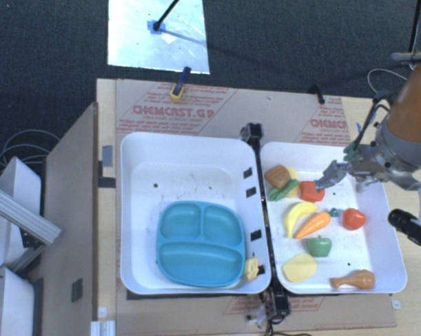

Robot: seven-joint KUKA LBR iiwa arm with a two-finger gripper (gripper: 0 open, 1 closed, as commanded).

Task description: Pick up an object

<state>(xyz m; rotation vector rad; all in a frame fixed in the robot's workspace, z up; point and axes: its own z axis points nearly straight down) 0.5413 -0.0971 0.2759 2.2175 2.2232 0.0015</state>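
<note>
Toy foods lie in the right bin (393, 263): a brown bread piece (277, 176), a green bean pod (283, 192), a red piece (311, 191), a yellow banana (298, 215), an orange carrot (312, 224), a red tomato (353, 218), a green pepper (319, 246), a pale yellow lump (299, 268) and a brown drumstick (353, 279). My gripper (331, 176) reaches in from the right and hangs low just above and to the right of the red piece, its tip close to it. Nothing is seen lifted.
The left bin (137, 196) holds a blue divided plate (201, 243) and a small yellow toy (252, 269) at its near right corner. A black divider clip (253, 134) sits between the bins. The arm's wrist (404, 139) overhangs the right bin's far right corner.
</note>
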